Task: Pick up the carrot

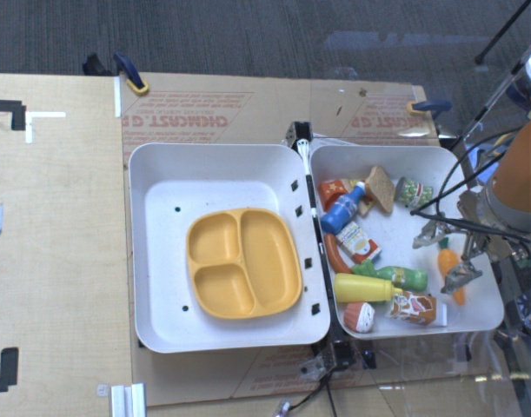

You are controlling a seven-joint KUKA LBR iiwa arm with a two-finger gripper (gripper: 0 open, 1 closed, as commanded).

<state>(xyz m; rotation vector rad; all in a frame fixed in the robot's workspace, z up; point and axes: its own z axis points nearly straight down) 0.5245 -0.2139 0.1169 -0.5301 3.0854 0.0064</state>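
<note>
The carrot [448, 260] is small and orange with a green top, and lies near the right wall of the right bin [395, 156]. Part of it shows below the metal fingers, near the bin's front right corner. My gripper [446, 256] hangs right over it, low in the bin. One finger [428, 233] sits to the carrot's upper left and the other at its lower right. The fingers stand apart, with the carrot in the gap between them. The arm's orange band is at the right edge of the view.
The right bin also holds a blue bottle [339, 211], a bread slice [380, 188], a green can [413, 191], a green bottle [400, 276], a yellow bottle [365, 287] and a snack packet [414, 307]. A yellow divided plate [243, 261] lies in the left bin [152, 250].
</note>
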